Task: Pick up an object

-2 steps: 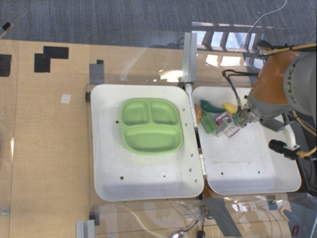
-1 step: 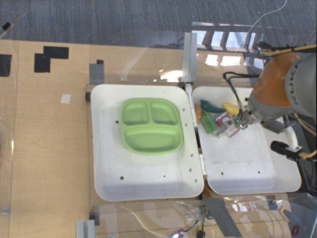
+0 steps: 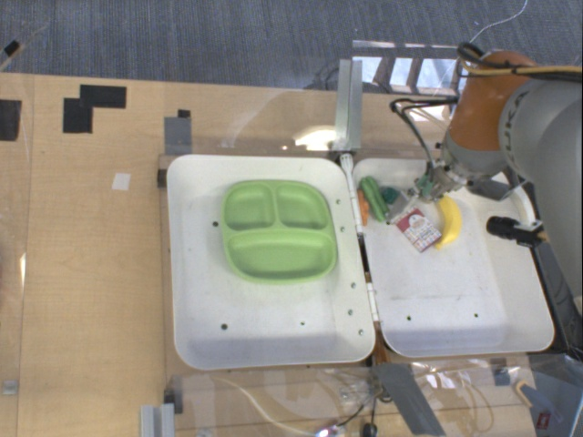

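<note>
Camera view. Nearest edge of the bench (image 3: 82,317): bare wood grain, with grey brackets and loose cabling below the bins.

Left bin (image 3: 191,335): holds one green divided plate (image 3: 277,231), three compartments, lying flat near the bin's middle.

Right bin (image 3: 455,326): objects are clustered in the far-left corner. A banana (image 3: 448,220) lies roughly lengthwise, its left side touching a small red-and-white packet (image 3: 418,230). A green vegetable-shaped item (image 3: 372,198) lies along the wall by the divider, with an orange item (image 3: 363,208) just beside it against that wall. A small dark green piece (image 3: 390,194) sits between these and the packet.

Arm: grey body with orange band enters from the right, wrist over the bin's far edge. Gripper (image 3: 428,186) points down at the far side of the cluster, just above the packet and just left of the banana's upper end. Whether it touches either: cannot tell. Finger state: cannot tell; the tips are too small and blurred against the clutter.
</note>
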